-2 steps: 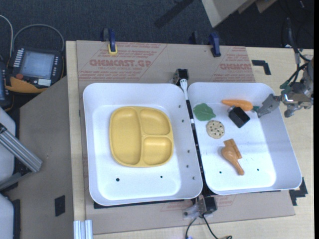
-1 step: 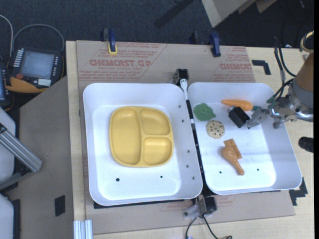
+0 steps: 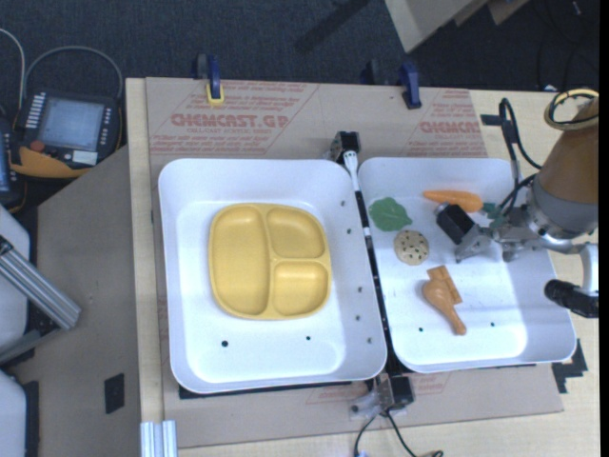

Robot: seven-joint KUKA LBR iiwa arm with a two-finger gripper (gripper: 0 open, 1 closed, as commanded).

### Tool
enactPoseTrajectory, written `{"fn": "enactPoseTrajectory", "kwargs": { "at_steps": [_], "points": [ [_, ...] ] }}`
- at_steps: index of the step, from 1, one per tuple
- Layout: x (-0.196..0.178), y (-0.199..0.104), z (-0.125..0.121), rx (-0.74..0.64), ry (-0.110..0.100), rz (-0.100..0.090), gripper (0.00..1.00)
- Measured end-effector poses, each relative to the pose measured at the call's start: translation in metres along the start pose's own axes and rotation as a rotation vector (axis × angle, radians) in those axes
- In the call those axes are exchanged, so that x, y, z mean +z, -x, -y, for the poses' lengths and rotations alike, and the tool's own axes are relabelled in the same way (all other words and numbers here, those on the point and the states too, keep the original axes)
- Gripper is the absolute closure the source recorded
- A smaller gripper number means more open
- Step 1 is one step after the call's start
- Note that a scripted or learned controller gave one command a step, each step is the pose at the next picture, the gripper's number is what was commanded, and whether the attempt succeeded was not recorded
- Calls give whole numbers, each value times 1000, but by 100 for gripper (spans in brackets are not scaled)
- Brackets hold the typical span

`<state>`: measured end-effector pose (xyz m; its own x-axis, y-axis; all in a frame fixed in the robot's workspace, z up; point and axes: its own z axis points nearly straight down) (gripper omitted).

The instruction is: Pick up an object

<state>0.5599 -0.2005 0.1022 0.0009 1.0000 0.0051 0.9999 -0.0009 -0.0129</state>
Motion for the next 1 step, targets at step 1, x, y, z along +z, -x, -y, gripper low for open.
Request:
{"fn": "enactPoseTrajectory", "kwargs": {
  "at_steps": [1],
  "points": [
    [22, 0, 1, -1, 4, 1, 0]
  ]
}}
